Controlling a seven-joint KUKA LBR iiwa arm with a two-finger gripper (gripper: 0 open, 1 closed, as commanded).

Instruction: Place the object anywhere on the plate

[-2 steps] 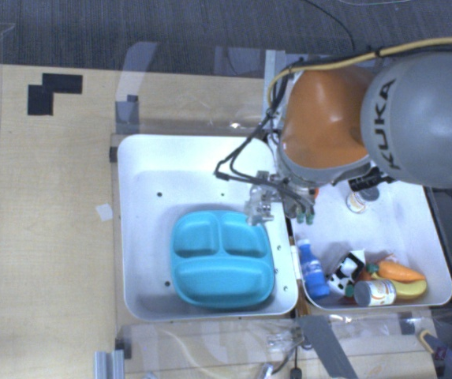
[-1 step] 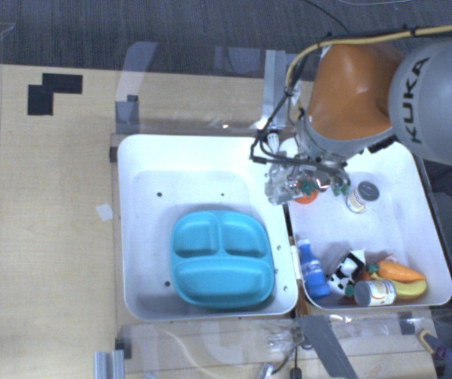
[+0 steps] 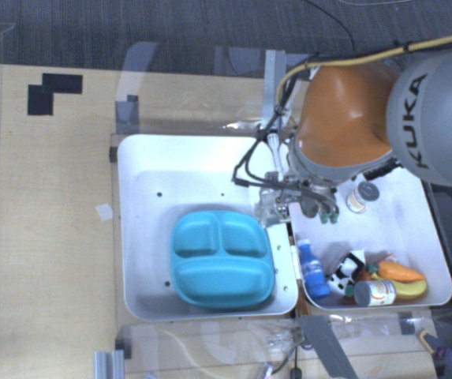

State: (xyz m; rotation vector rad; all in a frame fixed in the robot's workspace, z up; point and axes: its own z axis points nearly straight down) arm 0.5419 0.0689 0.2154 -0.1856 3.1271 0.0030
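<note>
Your blue plate (image 3: pixel 222 259) sits bare in the left bin (image 3: pixel 143 204), the toys (image 3: pixel 375 283) lie in the right bin (image 3: pixel 438 271), and I can't tell the gripper's (image 3: pixel 298 204) jaws' state, so nothing's placed yet.

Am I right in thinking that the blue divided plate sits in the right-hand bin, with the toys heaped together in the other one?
Not quite: the camera view shows the blue divided plate in the left bin. The toys, including a blue bottle, are heaped in the right bin, as you said.
</note>
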